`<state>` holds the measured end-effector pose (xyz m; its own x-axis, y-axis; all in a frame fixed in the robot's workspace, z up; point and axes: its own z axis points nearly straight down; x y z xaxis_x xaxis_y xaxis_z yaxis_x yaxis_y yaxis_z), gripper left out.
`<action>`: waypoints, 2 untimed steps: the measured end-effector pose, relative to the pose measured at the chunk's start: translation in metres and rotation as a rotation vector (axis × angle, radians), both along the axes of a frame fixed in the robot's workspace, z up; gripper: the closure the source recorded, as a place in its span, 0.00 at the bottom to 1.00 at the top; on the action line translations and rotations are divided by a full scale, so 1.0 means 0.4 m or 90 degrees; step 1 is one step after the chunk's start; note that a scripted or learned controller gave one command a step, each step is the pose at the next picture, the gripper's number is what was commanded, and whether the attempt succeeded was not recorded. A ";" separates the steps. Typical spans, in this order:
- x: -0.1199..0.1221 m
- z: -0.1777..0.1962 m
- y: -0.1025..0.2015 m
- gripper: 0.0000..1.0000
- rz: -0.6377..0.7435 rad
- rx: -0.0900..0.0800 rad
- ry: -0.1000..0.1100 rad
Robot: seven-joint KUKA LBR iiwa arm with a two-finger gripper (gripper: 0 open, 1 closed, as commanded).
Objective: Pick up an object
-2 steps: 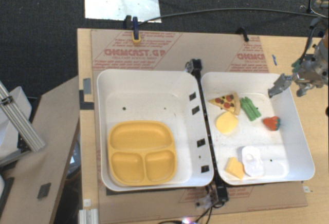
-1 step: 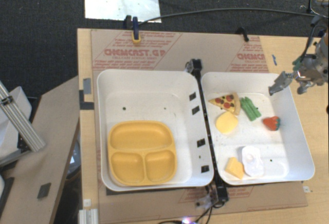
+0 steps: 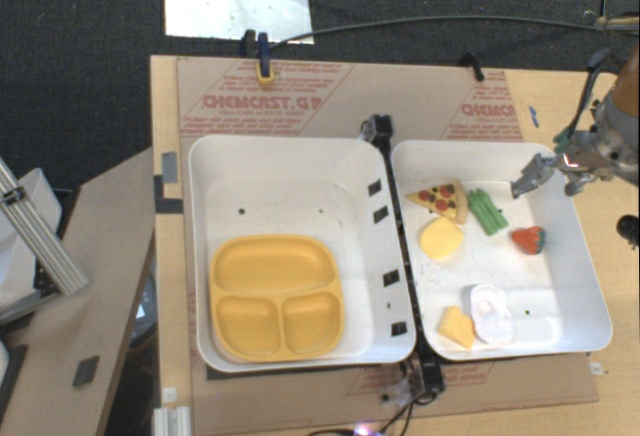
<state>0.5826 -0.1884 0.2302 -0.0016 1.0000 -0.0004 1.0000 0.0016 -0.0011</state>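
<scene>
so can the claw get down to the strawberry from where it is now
Probably yes. The claw hangs over the right bin's far right corner, and the strawberry lies just nearer the camera, on bare floor, apart from the green piece, with nothing over it.

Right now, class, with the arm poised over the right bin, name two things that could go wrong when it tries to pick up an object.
1. The pizza slice, green piece and yellow disc lie close together, so closing fingers might knock or catch a neighbour.
2. The strawberry lies near the right bin's wall; the gripper, hovering above the bin's far right, could strike that wall while descending.
</scene>
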 end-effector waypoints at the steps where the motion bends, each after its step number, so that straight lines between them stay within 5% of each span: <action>1: -0.005 -0.110 0.018 0.00 0.000 0.000 0.000; 2: 0.015 -0.245 0.001 0.00 -0.001 0.000 0.000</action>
